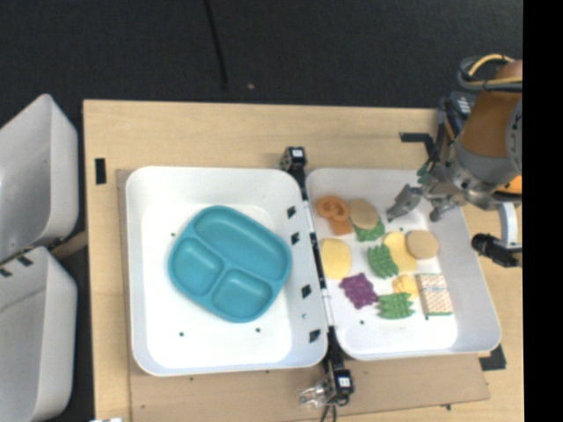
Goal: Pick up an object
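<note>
left of spread-open end effector, apart: tan round toy in right bin.

The left bin has open floor all around the blue tray, with the widest free strip along its near edge and in its left corners. The right bin is crowded in the middle: the orange ring, tan disc, yellow piece, green leaves, purple grapes, round cracker and wafer lie close together, some touching, so little room is left between them. Bare floor remains along the near edge and the far left corner of this bin. The gripper hangs over its far right part, and the arm blocks that side. The ridge with black clips stands between the bins.
</note>
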Robot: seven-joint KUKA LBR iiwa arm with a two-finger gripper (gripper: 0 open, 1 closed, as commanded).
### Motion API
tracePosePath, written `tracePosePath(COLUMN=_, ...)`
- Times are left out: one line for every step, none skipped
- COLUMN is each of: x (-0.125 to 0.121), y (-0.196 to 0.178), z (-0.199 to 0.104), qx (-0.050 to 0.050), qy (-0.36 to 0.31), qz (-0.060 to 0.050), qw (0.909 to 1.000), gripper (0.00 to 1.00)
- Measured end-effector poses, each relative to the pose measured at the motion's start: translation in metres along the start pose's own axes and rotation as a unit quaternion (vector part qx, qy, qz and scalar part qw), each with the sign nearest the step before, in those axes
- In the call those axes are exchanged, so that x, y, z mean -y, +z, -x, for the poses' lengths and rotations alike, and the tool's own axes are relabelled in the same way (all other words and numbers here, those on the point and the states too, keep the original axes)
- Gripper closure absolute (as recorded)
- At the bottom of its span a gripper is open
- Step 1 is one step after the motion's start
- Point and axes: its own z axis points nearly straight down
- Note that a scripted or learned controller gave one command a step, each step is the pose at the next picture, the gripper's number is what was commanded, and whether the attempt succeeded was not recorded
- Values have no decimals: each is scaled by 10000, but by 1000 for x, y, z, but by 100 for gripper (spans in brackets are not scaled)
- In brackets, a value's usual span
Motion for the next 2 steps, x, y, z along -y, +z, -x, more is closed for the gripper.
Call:
tracePosePath(x=1, y=49, z=0, qx=0, qy=7, qz=2, qw=10000, gripper=0)
tracePosePath(x=-1, y=35, z=2, qx=13, qy=3, qz=32, qw=10000, gripper=100)
